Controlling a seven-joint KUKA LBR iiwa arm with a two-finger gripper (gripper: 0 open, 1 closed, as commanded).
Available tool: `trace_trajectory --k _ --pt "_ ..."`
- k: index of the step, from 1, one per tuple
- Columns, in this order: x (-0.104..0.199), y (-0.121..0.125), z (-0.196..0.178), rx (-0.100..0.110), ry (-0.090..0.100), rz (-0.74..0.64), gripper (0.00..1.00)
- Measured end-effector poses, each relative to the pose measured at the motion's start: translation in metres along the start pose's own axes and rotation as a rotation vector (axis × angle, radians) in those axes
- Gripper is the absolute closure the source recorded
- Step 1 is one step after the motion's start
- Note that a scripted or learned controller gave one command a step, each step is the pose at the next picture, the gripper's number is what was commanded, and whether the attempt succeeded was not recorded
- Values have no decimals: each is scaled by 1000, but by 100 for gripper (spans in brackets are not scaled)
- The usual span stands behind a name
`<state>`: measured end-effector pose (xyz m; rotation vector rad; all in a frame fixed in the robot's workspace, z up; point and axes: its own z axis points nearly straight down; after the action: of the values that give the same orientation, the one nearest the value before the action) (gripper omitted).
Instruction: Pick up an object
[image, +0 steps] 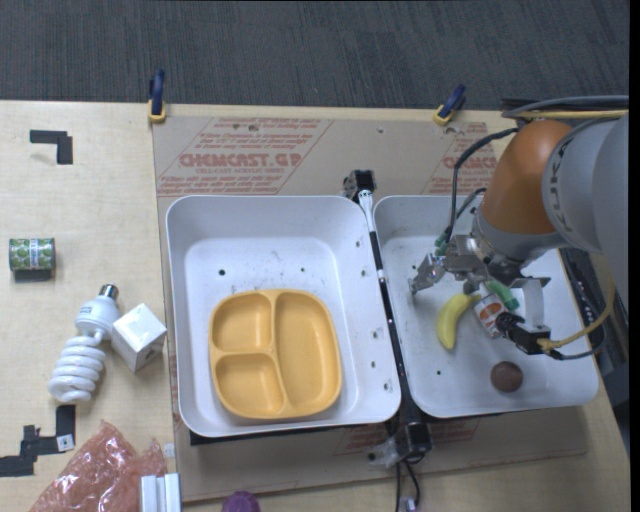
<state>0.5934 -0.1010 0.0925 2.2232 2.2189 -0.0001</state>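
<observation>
- The arm (560, 180) reaches in over the right-hand bin (400, 300), and its claw (432, 272) hangs low over that bin's upper left part, near the divider between the two bins.
- From where I stand I cannot tell how wide the claw is set; it is small and partly lost among cables and metal. Nothing shows between its tips, so I would not say it has hold of anything.
- The banana (453, 320) lies on the bin floor just below and a little to the right of the claw, close but apart from it as far as I can make out.
- A small bottle with a red label (489, 312) sits just right of the banana, beneath the wrist, with something green (503, 297) beside it that I cannot name.
- A brown round thing (507, 376) rests further down and right of the claw, well apart from it.
- Off to the claw's left, the other bin (190, 300) holds a yellow divided plate (275, 352), not being reached for.
- My judgement: the pick is not yet done. Every object seems to rest on the bin floor and none is lifted.
- What is left, I reckon, is most of it: settling the claw over one thing, likeliest the banana as the nearest, closing on it, and raising it clear of the bin.
</observation>
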Motion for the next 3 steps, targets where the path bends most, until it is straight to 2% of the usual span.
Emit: trace_trajectory --k 1,2,3 --pt "-1 1 -10 -2 -1 2 100" --pt "-1 1 -10 -2 -1 2 0" --pt "4 -62 0 0 0 0 0"
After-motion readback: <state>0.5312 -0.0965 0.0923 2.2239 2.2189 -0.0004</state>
